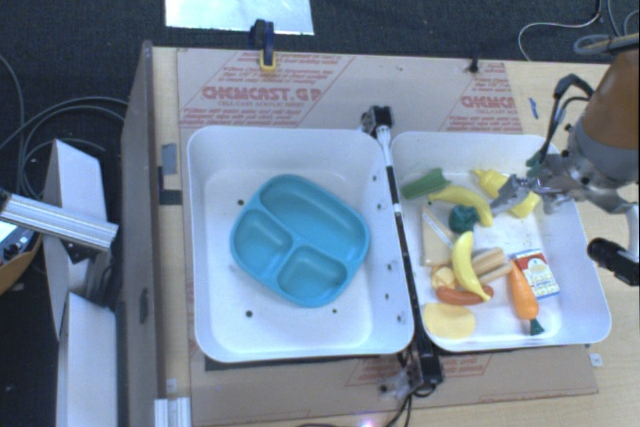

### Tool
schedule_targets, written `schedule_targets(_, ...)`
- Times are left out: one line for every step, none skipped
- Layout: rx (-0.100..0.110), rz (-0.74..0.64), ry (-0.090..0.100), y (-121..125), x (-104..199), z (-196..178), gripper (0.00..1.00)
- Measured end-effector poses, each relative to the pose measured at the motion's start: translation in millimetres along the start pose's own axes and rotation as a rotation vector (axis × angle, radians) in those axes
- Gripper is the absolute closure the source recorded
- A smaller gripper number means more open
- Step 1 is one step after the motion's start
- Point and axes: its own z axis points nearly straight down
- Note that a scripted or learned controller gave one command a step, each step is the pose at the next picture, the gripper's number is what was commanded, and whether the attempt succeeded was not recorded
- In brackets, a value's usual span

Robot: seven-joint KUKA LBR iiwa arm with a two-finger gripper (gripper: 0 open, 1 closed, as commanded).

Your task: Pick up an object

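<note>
Gripper (522, 190) low over right bin (590, 245), beside yellow toy piece (527, 206), at 2 o'clock; grip state impossible to tell

Placed for a pick among toy food: bananas (463, 260), carrot (522, 293), green pepper (424, 183), juice carton (540, 273). Left bin (215, 215): blue divided plate (298, 239), centred, bearing nothing

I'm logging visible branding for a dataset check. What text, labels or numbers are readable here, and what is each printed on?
"CHEMCAST GP": red print on the brown board behind the left bin.
Red print on the same board behind the right bin: partly hidden, too blurred to read.
Small carton in the right bin: its label is too small to read.
</note>
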Motion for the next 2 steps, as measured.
schedule_targets(-0.006, 0.002, -0.002, -43, 8, 109, 0.00)
schedule_targets(-0.003, 0.003, -0.001, -43, 8, 97, 1.00)
